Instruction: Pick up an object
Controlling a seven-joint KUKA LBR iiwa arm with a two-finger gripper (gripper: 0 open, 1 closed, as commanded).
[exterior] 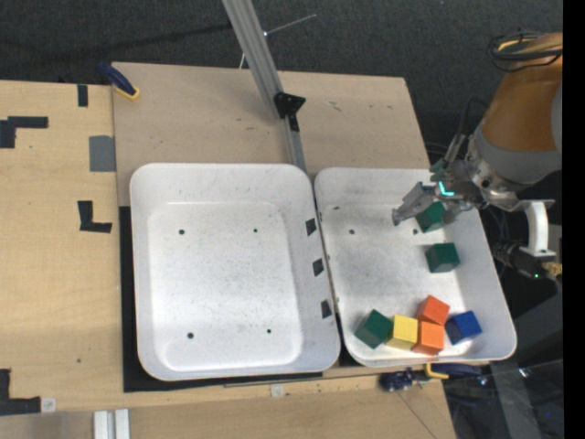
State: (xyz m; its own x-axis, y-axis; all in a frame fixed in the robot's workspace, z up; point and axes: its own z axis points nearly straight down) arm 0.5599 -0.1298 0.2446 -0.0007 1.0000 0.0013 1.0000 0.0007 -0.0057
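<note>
The grey two-finger tool (422,210) sits over the upper part of the right shallow white plastic bin (366,199), close to that bin's far-right rim, with a dark green cube (430,216) at its fingertips; whether the cube is truly clamped between the fingers cannot be told from this slanted view. Just below the tool, apart from it, a second dark green cube (442,257) lies on the bin floor near the right wall. Further below, along the near edge, a cluster sits packed together: a green cube (373,327), a yellow cube (404,330), two orange cubes (435,310) (430,336) and a blue cube (464,326), the blue one nearly against the right rim. To the tool's left the right bin's floor is open up to the rim shared with the left shallow white bin (146,199). The wooden table (366,117) shows beyond the tool.
</note>
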